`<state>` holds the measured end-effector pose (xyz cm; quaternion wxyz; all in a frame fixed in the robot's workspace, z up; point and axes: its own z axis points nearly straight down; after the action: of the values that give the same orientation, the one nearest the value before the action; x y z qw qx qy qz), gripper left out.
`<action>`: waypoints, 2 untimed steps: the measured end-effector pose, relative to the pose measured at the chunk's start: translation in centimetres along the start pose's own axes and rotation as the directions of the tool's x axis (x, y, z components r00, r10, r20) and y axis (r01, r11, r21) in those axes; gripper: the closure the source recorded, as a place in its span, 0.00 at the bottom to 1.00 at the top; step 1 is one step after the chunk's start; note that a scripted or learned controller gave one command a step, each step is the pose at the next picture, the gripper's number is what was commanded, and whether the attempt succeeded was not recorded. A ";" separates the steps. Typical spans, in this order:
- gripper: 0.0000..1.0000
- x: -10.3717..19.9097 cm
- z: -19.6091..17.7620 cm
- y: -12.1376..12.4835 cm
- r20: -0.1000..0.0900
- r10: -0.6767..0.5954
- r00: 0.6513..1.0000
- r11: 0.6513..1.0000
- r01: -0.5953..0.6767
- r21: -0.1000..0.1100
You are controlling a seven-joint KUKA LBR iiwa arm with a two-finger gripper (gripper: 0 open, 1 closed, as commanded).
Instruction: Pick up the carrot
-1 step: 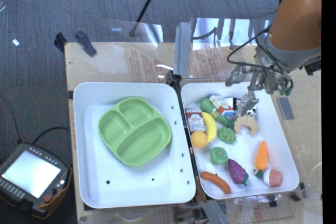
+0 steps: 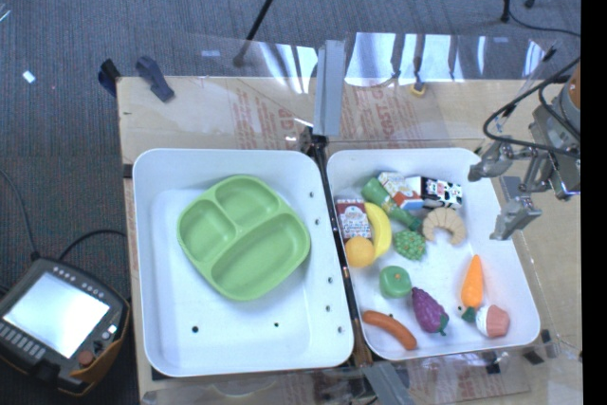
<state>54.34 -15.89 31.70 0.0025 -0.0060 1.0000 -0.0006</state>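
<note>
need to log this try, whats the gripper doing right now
Gripper: open, holding nothing, above the right bin's right edge, apart from the carrot.

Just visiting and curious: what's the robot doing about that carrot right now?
Gripper open, above right bin's right edge, holding nothing. Carrot lying in bin, untouched, below gripper in view. Pink-and-white toy close beside carrot's leafy end; top side clear.
</note>
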 end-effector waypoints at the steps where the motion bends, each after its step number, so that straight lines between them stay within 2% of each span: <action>1: 0.00 -0.8 19.5 -4.6 -0.018 0.079 0.997 0.997 -0.079 -0.007; 2: 0.00 5.8 23.1 -4.9 -0.009 0.206 0.979 0.979 -0.206 -0.002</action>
<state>48.73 -20.88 8.57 -0.0018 0.0975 0.9952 0.0012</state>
